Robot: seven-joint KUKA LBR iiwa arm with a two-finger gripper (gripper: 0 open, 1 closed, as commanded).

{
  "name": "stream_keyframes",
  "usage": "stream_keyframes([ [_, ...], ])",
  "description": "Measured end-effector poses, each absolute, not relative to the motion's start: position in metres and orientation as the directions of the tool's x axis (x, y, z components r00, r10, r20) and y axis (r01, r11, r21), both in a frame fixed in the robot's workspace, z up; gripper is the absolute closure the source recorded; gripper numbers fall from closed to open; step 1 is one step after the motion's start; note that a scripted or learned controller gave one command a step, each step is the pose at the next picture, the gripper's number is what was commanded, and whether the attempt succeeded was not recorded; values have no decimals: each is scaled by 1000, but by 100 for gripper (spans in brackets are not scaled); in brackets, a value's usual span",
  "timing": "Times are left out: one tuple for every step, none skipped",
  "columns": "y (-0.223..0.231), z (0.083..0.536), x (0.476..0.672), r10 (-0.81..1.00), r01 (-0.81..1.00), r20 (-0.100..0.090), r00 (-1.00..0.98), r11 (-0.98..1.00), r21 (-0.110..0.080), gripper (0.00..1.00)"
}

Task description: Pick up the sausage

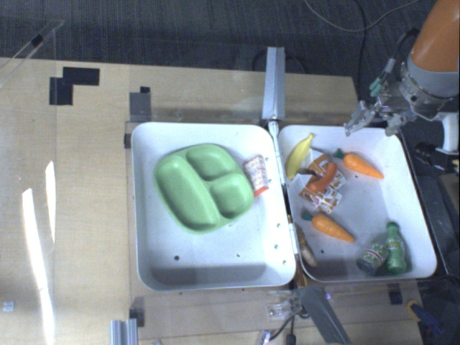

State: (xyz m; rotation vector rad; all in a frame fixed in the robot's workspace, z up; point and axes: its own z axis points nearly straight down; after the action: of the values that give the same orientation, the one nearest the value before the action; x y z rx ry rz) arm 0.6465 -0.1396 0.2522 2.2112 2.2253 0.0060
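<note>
Orange-banded arm entered camera view at 2 o'clock. Task not begun: sausage (256,175), packaged, lay in left bin (144,192) at plate's (205,185) 3 o'clock edge, untouched. Gripper (374,113) hovered over right bin's (420,214) 12 o'clock rim, well apart from sausage. Fingers spread open, holding nothing. Left: cross over, descend, grasp, lift.

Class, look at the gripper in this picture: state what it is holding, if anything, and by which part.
Nothing is held. The gripper hovers over the right bin's far rim with nothing in it, apart from the sausage pack lying mid-bin.
</note>
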Motion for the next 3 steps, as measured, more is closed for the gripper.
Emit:
stream_keyframes([
  [-121,119,665,1000,999,-4,-2,2,39,0],
  [-117,110,661,998,996,-6,-66,66,56,0],
  [-118,110,661,998,996,-6,-65,66,55,0],
])
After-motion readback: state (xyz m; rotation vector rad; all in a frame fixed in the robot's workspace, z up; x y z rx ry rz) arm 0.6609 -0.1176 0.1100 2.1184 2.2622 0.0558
